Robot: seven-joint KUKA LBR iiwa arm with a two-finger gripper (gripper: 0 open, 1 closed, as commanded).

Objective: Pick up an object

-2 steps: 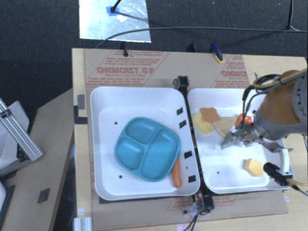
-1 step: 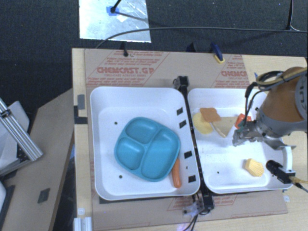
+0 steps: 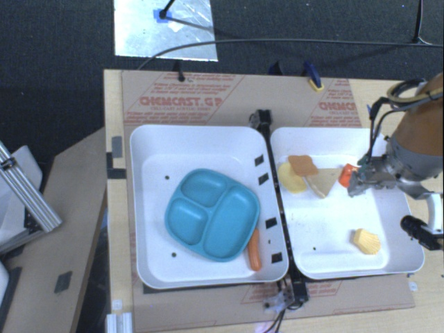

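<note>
Claw (image 3: 355, 183): low inside the right bin, at the end of the grey arm reaching in from the right; whether it is apart or together, I cannot tell, and nothing can be seen clamped in it.
Orange piece (image 3: 345, 175): touching or just beside the claw, on its left; likely the thing being gone for.
Pale wedge (image 3: 322, 183): next out to the left of the claw, lying flat on the bin floor.
Brown piece (image 3: 301, 165): beyond the wedge, partly over a yellow round (image 3: 292, 179).
Yellow lump (image 3: 366, 241): below the claw, well apart from it, alone near the front of the bin.
Right bin (image 3: 333, 263): white, shallow, holding all the pieces above.
Left bin (image 3: 156, 158): far to the claw's left, with a blue divided plate (image 3: 212, 214) and an orange carrot-like stick (image 3: 254, 249) at the plate's edge.
Table (image 3: 229, 96): brown board under both bins.
Step in hand: looks like the reach and closing-in on the orange piece, lift not yet done.
Next move: calls for a firm squeeze on that small piece, then a straight rise without nudging the wedge.
</note>
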